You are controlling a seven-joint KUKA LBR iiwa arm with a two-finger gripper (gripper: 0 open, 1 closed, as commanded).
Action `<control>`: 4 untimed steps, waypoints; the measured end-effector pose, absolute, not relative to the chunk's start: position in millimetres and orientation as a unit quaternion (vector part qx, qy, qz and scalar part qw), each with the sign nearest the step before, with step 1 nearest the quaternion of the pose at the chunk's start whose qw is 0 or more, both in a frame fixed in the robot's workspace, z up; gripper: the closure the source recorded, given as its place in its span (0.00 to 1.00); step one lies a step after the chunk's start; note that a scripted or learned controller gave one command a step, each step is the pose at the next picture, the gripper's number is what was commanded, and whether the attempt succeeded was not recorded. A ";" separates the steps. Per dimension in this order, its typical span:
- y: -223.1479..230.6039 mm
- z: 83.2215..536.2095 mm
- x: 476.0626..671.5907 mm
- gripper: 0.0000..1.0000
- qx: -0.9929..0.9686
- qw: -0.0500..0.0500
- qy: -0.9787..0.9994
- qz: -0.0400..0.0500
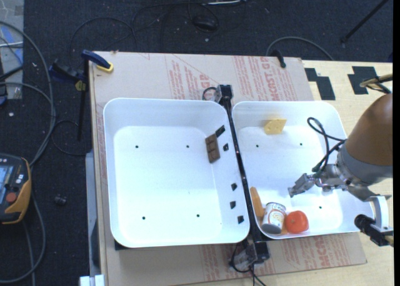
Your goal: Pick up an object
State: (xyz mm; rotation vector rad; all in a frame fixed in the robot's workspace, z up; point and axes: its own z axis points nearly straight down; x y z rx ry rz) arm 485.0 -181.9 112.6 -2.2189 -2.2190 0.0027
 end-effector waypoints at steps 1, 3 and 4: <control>-181.5 91.4 484.4 0.00 -0.707 0.001 -0.707 0.000; -178.9 163.0 491.3 1.00 -0.707 -0.002 -0.707 -0.001; -169.0 218.1 491.9 1.00 -0.707 -0.002 -0.708 -0.001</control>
